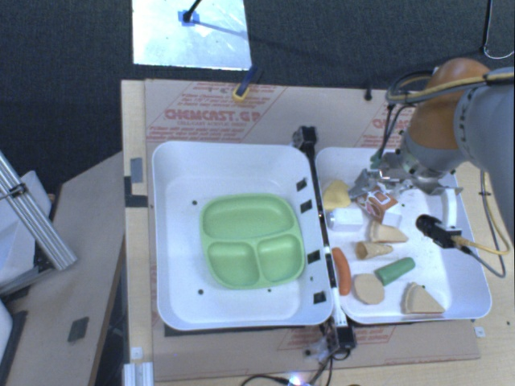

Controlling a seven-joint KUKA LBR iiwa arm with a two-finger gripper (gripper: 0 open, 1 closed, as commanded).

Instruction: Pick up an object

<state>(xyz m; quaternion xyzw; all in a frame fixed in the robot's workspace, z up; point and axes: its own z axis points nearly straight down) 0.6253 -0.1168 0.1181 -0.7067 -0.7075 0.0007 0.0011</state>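
You see the claw low over a small orange-and-white carton in the right bin; I cannot tell its grip.

Non-task stuff, all relative to the left white bin: green three-compartment tray sits flat inside it, roughly centred. Brown cardboard sheet with red print lies under the bin and sticks out behind it. Yellow-tipped marker-like item rests on that sheet's far edge. Shiny metal plate lies further back on dark carpet. Aluminium extrusion stands well left of the bin.
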